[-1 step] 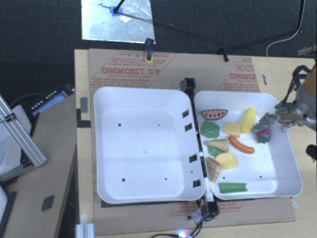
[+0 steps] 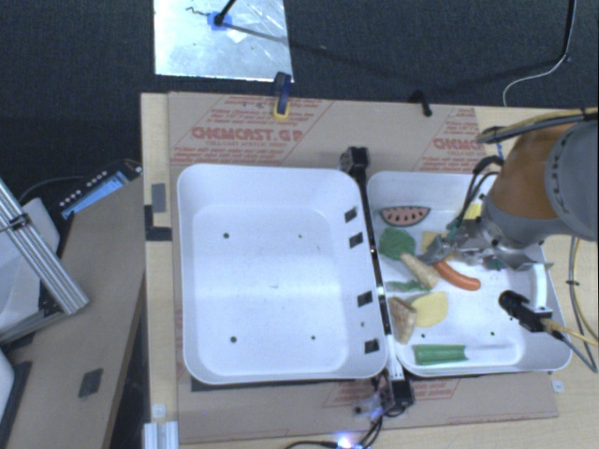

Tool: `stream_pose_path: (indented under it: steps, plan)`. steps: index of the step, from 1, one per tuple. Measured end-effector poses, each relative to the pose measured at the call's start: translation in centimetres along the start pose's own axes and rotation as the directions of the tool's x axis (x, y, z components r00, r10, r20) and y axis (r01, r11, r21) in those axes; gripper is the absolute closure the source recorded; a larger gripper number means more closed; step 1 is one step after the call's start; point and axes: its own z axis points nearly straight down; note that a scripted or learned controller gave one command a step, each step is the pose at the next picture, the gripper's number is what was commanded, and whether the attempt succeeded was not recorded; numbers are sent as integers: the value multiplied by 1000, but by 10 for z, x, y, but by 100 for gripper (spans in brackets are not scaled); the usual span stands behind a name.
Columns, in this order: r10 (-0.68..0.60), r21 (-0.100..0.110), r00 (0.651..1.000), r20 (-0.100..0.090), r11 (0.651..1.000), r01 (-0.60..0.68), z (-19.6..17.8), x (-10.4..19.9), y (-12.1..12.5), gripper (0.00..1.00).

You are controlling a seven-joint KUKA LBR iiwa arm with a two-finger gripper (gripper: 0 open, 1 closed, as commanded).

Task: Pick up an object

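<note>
The camera view shows two white bins side by side, the left bin [image 2: 271, 279] and the right bin [image 2: 487, 333]. They stand on one brown board [image 2: 309, 118], where red print reads "CHEMCAST GP".

All the objects lie in the right bin, and I count seven:
- one watermelon slice [image 2: 404, 216]
- one leafy green piece [image 2: 396, 242]
- one pale beige piece [image 2: 421, 271]
- one red-orange long piece [image 2: 459, 276]
- one yellow piece [image 2: 431, 309]
- one brownish piece [image 2: 402, 320]
- one green stick [image 2: 440, 353]

The single gripper [image 2: 451, 249] hangs low over the right bin, just beside the red-orange long piece and the pale beige piece. I cannot tell whether it is released or clenched, and nothing is seen grasped in it.
</note>
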Motion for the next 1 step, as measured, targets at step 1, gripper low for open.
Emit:
stream_pose_path:
  steps: [1]
  plan:
    - [1, -2, 1000, -10, 1000, -1, -6, -42, 30, 0]
